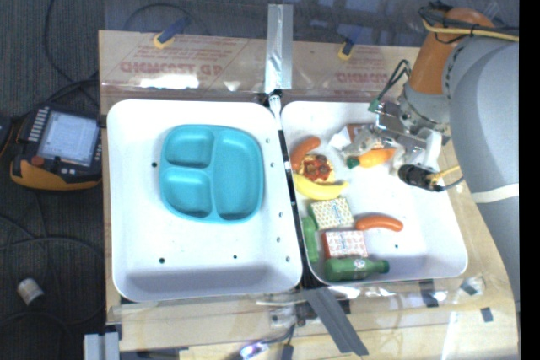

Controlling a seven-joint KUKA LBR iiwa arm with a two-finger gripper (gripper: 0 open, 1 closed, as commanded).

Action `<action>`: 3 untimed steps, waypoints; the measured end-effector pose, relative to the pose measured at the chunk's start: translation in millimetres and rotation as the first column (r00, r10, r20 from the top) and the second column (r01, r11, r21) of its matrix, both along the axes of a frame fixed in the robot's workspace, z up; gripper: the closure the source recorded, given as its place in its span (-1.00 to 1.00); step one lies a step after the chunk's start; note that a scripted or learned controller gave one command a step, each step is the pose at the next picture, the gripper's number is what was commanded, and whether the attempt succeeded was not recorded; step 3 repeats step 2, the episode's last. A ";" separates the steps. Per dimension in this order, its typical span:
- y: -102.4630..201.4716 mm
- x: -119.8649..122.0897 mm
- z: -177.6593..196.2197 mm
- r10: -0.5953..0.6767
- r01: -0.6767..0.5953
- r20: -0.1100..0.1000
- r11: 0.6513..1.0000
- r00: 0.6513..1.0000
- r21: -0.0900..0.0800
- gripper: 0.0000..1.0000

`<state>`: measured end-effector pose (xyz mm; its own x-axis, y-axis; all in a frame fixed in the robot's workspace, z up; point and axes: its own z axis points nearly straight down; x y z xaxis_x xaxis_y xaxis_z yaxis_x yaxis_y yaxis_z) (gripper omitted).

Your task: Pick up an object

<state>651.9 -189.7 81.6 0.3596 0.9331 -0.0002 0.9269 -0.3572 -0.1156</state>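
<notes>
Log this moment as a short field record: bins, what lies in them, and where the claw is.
left bin: holds a blue divided plate
right bin: holds toy food and small boxes
near its left wall: banana, green bottle at the front
mid floor: orange sausage, patterned box
claw: low over the right bin's back right part, beside a carrot
claw grip: cannot tell
arm: enters from the right
</notes>
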 end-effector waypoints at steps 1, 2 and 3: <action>-0.9 -0.2 9.7 0.001 -0.001 -0.003 1.000 1.000 -0.007 1.00; 23.1 -19.7 126.3 0.024 -0.020 0.104 0.999 0.994 -0.041 1.00; 23.1 -19.7 126.3 0.024 -0.020 0.104 0.999 0.994 -0.041 1.00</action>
